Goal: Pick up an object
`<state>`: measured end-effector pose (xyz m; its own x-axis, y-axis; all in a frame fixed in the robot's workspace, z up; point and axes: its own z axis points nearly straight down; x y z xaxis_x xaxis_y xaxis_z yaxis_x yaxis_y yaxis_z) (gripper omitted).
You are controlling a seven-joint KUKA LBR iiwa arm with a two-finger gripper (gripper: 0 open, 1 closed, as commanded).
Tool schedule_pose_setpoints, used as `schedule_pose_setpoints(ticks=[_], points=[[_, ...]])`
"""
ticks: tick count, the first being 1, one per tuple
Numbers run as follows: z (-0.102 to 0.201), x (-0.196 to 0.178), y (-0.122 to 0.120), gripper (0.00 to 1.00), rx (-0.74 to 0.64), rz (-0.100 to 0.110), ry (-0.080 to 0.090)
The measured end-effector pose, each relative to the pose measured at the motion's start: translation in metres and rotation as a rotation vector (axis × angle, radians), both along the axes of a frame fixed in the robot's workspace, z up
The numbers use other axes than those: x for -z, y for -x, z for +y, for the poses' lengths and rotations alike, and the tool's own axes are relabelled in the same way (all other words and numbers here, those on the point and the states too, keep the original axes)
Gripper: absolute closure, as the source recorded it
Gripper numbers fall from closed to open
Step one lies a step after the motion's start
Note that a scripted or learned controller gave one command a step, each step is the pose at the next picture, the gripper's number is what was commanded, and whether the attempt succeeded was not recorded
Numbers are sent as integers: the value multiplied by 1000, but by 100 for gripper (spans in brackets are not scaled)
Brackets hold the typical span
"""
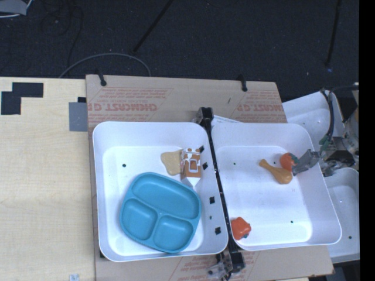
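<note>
In the right bin [263,134], a tan drumstick-shaped toy [275,171] lies beside a small red-orange piece [287,160] near the right wall. An orange object [240,228] sits at that bin's front left corner. My gripper [314,164] is at the right bin's right wall, just right of the red-orange piece. It is open, and its left finger [303,161] is close against that piece. Nothing is between the fingers.
The left bin [111,151] holds a blue divided plate [160,212], a tan flat item [171,161] and a brown-and-white item [191,163]. A black divider [214,186] separates the bins. White sheeting [345,204] lies right of the bins, under the arm.
</note>
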<state>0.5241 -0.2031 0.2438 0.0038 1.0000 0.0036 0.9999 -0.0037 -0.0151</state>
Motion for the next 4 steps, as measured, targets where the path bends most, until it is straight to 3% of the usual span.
schedule_pose_setpoints(ticks=[1, 4], points=[[1, -7, -2, 0, -4, -12, 2], [10, 152, -3, 0, -3, -11, 2]])
